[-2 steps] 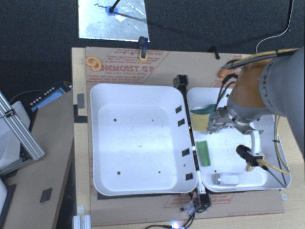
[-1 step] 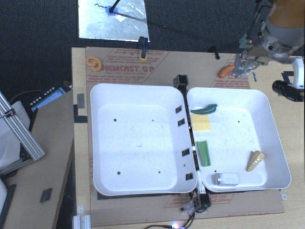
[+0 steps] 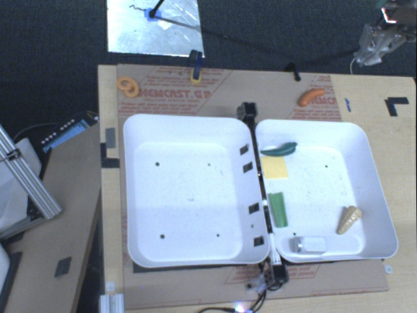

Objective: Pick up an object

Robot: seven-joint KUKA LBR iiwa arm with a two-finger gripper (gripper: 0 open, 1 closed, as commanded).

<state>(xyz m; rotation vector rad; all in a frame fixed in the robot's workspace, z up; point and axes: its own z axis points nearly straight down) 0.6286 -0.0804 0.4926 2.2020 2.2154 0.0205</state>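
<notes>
Green block (image 3: 278,209) sits in the right bin (image 3: 374,168), centre-right of frame, long axis near vertical. Your gripper (image 3: 381,41) hangs upper right (jaws' state can't be told), so the block lies down-left, well apart.

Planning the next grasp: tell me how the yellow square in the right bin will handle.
The yellow square looks thin and lies flat on the bin floor, so fingers may struggle to get under it. It is probably light and may slide when pushed. It seems unlikely to roll.
</notes>
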